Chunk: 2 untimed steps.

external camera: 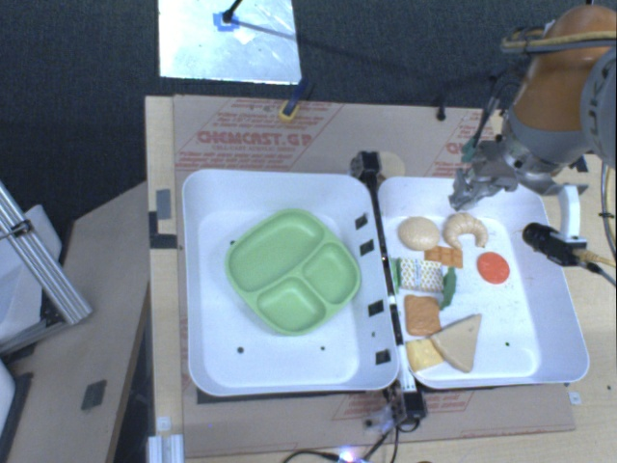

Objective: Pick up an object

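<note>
My gripper [464,198] hangs over the back of the right bin [549,350], just above and behind a pale croissant [467,227]. Nothing shows between its fingers. Left of the croissant lies a beige bun [418,231]. An orange cracker [443,257] sits below them, with a red disc [493,267] to its right. Further forward are a white patterned block [420,274], a green strip [448,285], a brown toast square [422,313], a tan wedge [461,341] and a yellow cheese piece [421,355].
The left bin [207,355] holds a green divided plate [292,271]. A black divider with clips [383,258] runs between the bins. A shiny metal sheet [228,27] lies behind the bench.
</note>
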{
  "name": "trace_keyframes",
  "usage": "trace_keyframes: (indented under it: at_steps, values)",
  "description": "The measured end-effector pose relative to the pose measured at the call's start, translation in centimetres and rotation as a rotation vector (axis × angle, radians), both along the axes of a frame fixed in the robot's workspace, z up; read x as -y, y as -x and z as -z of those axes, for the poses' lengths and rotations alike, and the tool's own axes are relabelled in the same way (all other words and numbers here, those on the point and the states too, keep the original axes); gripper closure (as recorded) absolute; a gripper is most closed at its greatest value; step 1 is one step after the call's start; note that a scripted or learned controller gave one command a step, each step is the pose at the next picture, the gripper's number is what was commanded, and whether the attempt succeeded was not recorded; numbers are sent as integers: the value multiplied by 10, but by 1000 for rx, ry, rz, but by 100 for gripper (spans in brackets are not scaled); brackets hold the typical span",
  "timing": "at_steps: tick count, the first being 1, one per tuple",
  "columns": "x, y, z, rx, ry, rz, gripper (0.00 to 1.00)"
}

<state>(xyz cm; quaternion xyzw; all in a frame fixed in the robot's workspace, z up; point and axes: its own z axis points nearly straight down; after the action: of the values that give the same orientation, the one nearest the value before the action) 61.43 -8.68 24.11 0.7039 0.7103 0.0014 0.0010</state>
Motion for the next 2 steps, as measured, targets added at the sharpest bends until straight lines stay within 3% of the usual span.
trace_keyframes:
  at_steps: [1, 2]
  values:
    - [-51, -15, -5, 1, -1, 0, 100]
    - [-103, -41, 13, 0, 0, 0, 100]
